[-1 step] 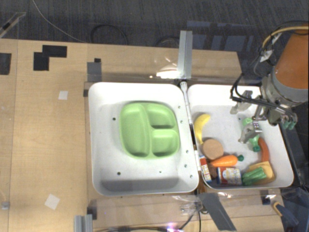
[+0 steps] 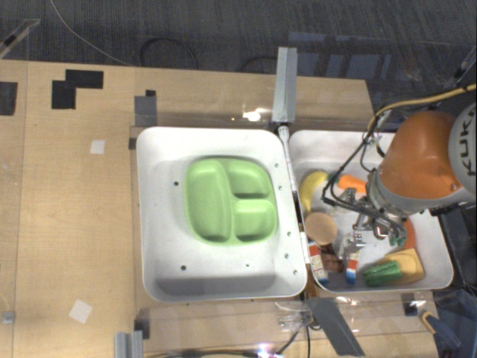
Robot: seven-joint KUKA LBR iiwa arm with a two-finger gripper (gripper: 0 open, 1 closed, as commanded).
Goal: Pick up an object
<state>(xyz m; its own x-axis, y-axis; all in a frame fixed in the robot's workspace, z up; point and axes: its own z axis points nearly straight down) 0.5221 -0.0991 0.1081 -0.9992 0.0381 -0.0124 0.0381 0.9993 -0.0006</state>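
Clutter fills the right bin (image 2: 446,274), and the arm (image 2: 417,159) hangs low over it, its orange band hiding much of the bin's middle. The gripper (image 2: 363,230) reaches down among the objects, but from where I stand I cannot tell how its jaws are set, or whether anything sits between them. Just to its left lie a yellow banana-like piece (image 2: 313,189) and a round tan disc (image 2: 321,227). An orange piece (image 2: 350,183) pokes out beside the wrist. Nearer the front wall rest a green toy (image 2: 381,274), touching a yellow block (image 2: 408,265), and a small red-and-white item (image 2: 317,259). The left bin (image 2: 160,200) holds a green divided tray (image 2: 229,200), well apart from the arm.
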